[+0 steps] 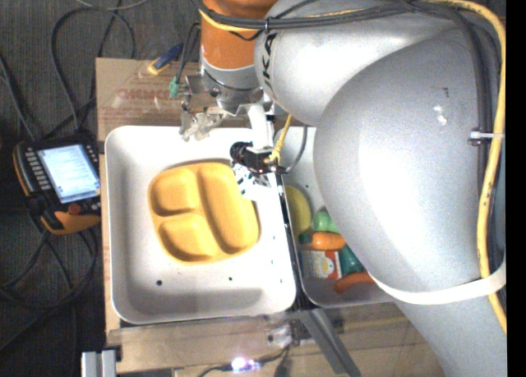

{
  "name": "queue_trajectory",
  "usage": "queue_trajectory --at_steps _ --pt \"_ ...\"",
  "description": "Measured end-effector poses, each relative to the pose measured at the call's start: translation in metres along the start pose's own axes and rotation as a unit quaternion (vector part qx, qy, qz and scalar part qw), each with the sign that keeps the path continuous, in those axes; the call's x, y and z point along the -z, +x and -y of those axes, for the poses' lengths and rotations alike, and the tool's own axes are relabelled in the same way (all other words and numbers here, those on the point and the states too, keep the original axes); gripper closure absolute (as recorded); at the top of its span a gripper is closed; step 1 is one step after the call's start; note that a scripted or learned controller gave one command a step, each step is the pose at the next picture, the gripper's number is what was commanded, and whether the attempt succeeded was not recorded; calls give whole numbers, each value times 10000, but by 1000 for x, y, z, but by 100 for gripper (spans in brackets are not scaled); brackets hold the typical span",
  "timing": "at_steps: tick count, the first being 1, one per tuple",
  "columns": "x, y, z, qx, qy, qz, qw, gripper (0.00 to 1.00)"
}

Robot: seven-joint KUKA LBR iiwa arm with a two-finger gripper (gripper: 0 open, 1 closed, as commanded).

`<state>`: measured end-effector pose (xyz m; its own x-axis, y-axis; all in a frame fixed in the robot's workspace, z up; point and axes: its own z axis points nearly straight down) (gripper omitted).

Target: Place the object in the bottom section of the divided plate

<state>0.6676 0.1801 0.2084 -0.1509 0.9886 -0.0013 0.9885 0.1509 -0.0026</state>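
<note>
Nothing is yet laid in the yellow divided plastic plate [204, 211] in the left white bin [131, 285], toy foods are heaped in the right bin's [306, 289] near corner, and the two-finger gripper [196, 125], over the left bin's far edge, is seen carrying nothing.

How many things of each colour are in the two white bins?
Yellow: 2, the divided plate and a yellow piece
Green: 1, a green piece
Orange: 2, an orange piece and another
Teal: 1, a teal piece
Mixed colours: 1, a small carton
Total: 7, though the arm may hide more.
</note>
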Motion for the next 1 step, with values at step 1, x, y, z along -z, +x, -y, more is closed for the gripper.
queue_trajectory --at_steps 1 --pt "24 16 20 556 -5 13 9985 100"
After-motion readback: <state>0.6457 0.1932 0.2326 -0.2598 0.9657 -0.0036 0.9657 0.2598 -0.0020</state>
